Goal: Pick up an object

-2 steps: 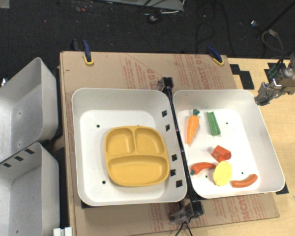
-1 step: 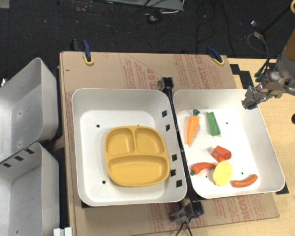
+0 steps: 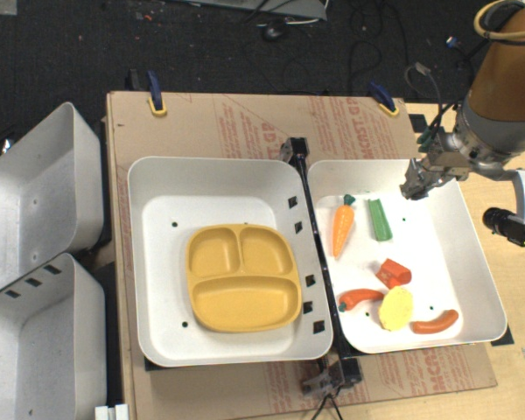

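The end effector (image 3: 417, 185) hangs over the far edge of the right bin (image 3: 477, 261), nothing visibly in it; from this angle I can't tell its state. Taking the green block (image 3: 381, 220) as my landmark: the end effector sits just beyond and to the right of it, and a toy carrot (image 3: 342, 227) lies just to the block's left, the two apart but near. Nearer to me than the block are a red piece (image 3: 394, 273), a yellow lemon-shaped thing (image 3: 396, 309), a red chili (image 3: 358, 297) and a sausage (image 3: 434, 323), bunched closer together. The yellow divided plate (image 3: 242, 277) lies well left, in the other bin (image 3: 149, 261). I'd reckon the block the likeliest pick: come straight down over its middle, closing across its narrow width, clear of the carrot.
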### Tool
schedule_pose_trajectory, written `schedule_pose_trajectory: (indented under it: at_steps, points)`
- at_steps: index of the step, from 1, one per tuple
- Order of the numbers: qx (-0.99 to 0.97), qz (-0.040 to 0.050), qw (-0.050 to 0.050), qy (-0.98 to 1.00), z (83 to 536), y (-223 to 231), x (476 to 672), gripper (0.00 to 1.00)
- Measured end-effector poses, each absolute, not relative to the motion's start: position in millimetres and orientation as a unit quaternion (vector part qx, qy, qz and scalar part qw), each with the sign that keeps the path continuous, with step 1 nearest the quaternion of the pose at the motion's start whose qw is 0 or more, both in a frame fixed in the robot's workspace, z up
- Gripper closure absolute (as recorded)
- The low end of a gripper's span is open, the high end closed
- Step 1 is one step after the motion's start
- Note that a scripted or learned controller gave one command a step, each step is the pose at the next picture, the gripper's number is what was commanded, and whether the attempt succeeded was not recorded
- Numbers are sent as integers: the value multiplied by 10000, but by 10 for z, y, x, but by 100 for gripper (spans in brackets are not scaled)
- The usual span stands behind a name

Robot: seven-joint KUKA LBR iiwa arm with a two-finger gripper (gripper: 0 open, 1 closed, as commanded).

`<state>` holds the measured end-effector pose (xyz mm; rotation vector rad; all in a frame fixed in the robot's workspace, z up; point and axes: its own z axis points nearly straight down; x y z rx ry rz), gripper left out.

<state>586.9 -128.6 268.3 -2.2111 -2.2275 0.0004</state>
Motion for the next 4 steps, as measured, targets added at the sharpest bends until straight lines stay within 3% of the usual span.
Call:
schedule_pose_trajectory:
  at_steps: [4]
  points:
    - [-7045, 5, 15, -7097, 2374, 830, 5482, 100]
